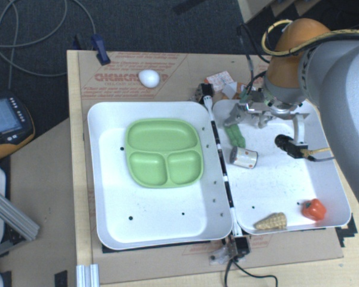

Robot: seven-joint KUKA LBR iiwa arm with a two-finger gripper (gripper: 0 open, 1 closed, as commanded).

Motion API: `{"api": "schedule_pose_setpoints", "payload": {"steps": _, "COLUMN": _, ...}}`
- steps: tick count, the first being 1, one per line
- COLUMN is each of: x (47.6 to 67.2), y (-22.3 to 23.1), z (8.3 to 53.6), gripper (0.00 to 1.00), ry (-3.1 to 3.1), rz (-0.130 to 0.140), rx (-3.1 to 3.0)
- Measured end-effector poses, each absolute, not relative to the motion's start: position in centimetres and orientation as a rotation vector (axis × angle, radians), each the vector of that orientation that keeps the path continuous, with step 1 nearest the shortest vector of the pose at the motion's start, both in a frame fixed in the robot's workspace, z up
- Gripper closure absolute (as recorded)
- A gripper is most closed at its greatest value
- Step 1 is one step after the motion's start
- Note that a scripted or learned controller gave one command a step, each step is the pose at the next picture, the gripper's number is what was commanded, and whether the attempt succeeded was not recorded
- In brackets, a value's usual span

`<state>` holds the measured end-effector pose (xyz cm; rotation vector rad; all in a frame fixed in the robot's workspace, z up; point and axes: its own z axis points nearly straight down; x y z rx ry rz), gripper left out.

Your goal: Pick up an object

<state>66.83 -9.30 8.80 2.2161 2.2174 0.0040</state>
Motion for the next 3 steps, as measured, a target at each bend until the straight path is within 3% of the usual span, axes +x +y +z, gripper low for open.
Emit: {"api": "schedule_pose_setpoints", "payload": {"steps": 3, "x": 66.83, "y": -9.38, "z": 8.8, "gripper": 0.0, "ry": 2.218, "rz": 0.004, "rx": 2.216}}
